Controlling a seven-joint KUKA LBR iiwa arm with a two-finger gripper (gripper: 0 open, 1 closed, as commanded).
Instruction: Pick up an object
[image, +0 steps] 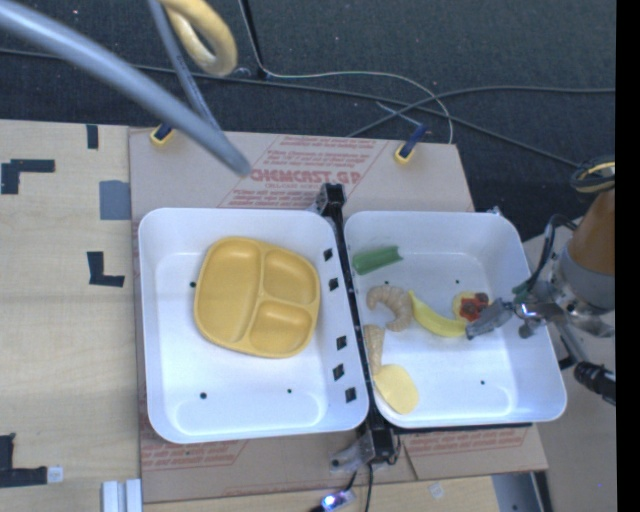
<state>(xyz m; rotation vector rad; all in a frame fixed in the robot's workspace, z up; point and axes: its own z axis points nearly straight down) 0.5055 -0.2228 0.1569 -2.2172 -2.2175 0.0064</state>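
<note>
In the camera view we see the gripper (487, 320) reaching over the right edge of the right bin (520, 400), low above its floor. We cannot tell whether its jaws are open or closed. Just beside its tip lies a small red and yellow object (470, 302), touching the end of a banana (435, 319). A tan curved piece (392, 305) sits near the bin's middle, a green piece (377, 260) near its top left corner, and a cone-like piece (373, 345) and a pale yellow piece (396, 388) along its left edge. The left bin (170, 400) holds a yellow divided plate (256, 296).
</note>
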